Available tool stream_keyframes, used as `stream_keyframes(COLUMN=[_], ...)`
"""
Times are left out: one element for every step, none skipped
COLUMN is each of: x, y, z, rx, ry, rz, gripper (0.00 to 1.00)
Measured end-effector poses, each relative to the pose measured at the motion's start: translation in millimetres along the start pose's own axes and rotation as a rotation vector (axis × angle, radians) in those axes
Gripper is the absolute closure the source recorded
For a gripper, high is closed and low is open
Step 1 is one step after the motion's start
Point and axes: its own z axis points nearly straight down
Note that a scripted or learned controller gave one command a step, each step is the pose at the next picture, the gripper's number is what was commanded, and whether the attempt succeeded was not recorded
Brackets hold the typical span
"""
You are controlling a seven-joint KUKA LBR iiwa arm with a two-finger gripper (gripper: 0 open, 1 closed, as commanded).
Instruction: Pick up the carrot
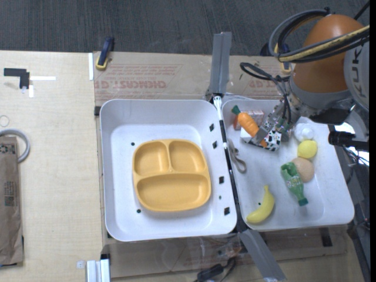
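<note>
Carrot (247,122): lying in right bin (329,216), far left corner, not lifted. My tool (271,128): low, just beside carrot's right end, over black-and-white toy (271,140); whether it is open or closed, cannot tell. Grasp and lift outstanding, by my judgement.

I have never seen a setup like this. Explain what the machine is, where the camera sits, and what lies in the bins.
One camera looks down at a slant on a bench with two white bins. The grey arm with the orange band reaches in from the right; its gripper sits low in the right bin, beside the carrot. I cannot tell whether it holds anything. That bin also has a banana, a lemon, a green bottle and a black-and-white toy. The left bin holds a yellow divided plate.
</note>
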Motion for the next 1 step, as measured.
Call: stream_keyframes(x=[58.4], y=[72.7], z=[-70.7], rx=[-0.001], ry=[0.0], rz=[-0.111], gripper=[1.0])
